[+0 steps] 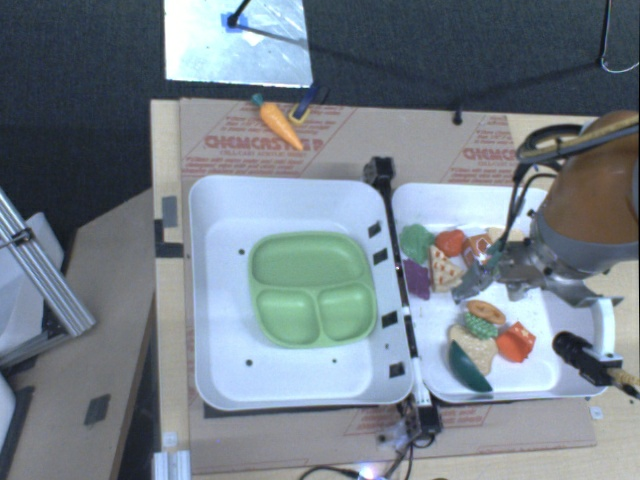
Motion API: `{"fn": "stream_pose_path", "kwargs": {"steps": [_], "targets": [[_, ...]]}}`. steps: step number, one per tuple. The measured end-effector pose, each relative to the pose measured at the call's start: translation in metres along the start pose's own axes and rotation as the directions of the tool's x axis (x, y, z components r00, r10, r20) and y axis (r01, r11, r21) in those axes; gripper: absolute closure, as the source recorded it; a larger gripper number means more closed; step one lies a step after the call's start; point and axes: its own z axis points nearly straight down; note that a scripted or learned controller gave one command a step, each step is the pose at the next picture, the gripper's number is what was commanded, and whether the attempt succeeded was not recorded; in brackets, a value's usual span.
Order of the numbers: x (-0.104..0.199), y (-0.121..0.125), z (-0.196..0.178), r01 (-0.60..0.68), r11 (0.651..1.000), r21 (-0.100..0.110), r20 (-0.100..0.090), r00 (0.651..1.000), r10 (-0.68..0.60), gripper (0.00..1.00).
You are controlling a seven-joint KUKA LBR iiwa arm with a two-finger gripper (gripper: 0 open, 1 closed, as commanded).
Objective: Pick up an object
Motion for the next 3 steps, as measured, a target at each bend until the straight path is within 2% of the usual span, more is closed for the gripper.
{"fn": "stream_pose_path", "kwargs": {"steps": [1,3], "targets": [[0.0,0.003,-0.006,0.003,1.0,-0.013,0.002,1.0,-0.003,0.0],[0.0,0.009,0.079,0.001,1.0,-0.009,0.001,1.0,-0.001,0.0]]}}
